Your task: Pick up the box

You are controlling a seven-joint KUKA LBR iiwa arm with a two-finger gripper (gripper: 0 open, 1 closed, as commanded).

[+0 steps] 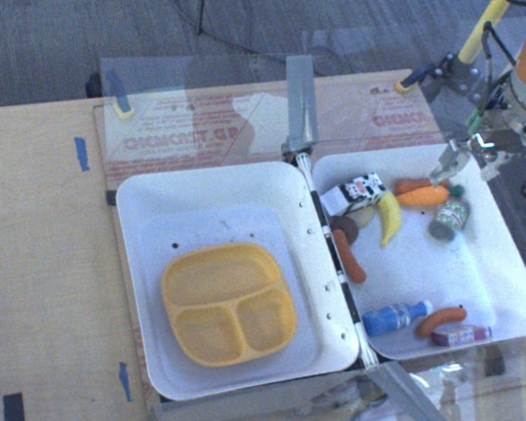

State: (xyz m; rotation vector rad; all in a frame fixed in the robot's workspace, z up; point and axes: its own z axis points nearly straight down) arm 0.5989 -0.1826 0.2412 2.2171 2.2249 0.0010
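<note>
while the left bin holds a yellow tray, the right bin has a blue bottle, sausage, banana, can and carrot. the box, white with black patches, lies at its far left. beyond, the gripper hovers, grip unclear.

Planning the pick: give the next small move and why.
Probably move the tool left and slightly down toward the black-and-white box. The tool sits at the right bin's upper right rim, above the carrot; the box lies at the bin's upper left, beside the banana.
</note>
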